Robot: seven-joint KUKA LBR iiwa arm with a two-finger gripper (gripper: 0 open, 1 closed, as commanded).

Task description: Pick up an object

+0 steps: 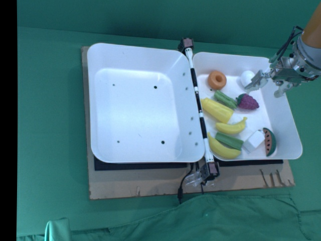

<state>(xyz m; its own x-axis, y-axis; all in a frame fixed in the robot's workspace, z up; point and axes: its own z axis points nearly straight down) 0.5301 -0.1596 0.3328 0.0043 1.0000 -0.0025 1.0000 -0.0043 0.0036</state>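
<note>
toy food sits loose in the right bin (281, 109), with the end effector (268, 83) hovering over that bin's far right part.

the objects lie on the bin floor: an orange donut (217, 79) at the far left, a white ball (247, 77) near the far rim, purple grapes (248, 102) just beside a green cucumber (225, 100), a yellow pepper (216, 110) below them, a small banana (231, 128), a second green piece (229, 140) lying on a larger banana (222, 148), a white block (254, 141) and a watermelon slice (269, 141) at the near right. the end effector's fingers are spread, one tip close to the white ball, nothing between them. the left bin (100, 59) touches the right one along a dotted divider bar (197, 104). both rest on cardboard (150, 187) over the green-draped surface (50, 134).
</note>
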